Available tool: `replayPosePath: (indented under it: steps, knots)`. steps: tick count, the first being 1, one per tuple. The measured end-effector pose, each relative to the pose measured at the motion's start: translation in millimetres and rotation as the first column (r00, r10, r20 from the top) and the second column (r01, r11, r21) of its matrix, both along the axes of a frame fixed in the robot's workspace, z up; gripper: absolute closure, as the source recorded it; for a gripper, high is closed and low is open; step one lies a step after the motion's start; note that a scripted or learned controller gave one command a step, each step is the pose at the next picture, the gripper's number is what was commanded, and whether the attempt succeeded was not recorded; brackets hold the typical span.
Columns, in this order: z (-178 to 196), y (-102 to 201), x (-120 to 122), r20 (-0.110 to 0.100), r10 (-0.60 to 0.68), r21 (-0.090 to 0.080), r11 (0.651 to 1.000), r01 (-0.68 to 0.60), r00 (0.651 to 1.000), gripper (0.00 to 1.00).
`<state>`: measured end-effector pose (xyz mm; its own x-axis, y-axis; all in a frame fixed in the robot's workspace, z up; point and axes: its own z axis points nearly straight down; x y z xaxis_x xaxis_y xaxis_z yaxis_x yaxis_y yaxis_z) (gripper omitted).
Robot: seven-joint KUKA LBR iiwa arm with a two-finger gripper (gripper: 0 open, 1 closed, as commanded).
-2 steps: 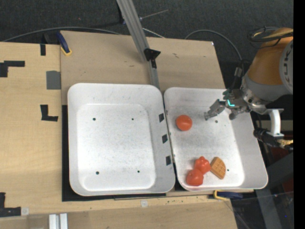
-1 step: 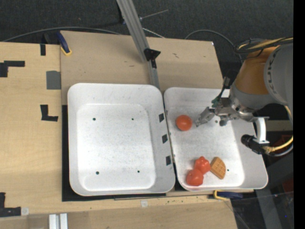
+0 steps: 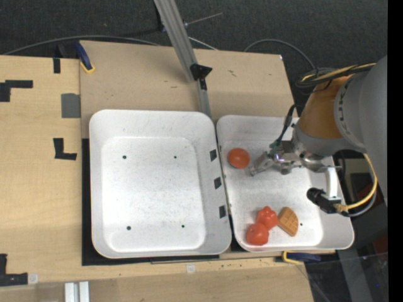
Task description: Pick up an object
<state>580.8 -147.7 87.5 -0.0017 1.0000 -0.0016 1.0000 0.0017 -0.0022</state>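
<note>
Camera view: you look down at a slant on a wooden tabletop with two white bins side by side.
Left bin: your left bin is the big one, with a few dark dots on its floor.
Right bin: your right bin sits just beside it, and their rims touch in the middle.
Arm: your grey arm with the orange band comes in from the right side and leans over the right bin.
Gripper: your gripper is low over the upper half of the right bin, pointing left.
Fingers: you can see the fingers spread a little apart, with nothing between them.
Round orange thing: a small orange ball-like thing lies in the right bin, just beside the finger tips, on their left. You cannot tell if they touch it.
Red things: two red lumpy things sit close together near the front rim of the right bin, well apart from the gripper.
Tan thing: a flat tan thing like a cookie lies just to the right of the red ones.
Pole: a grey pole slants down from the top to the back edge of the bins.
</note>
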Motion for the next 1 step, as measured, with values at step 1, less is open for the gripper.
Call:
replayPosePath:
  steps: [1]
  knots:
    - [11.9,0.8,0.4,0.0,0.001,0.002,1.0,-0.001,1.0,1.0]
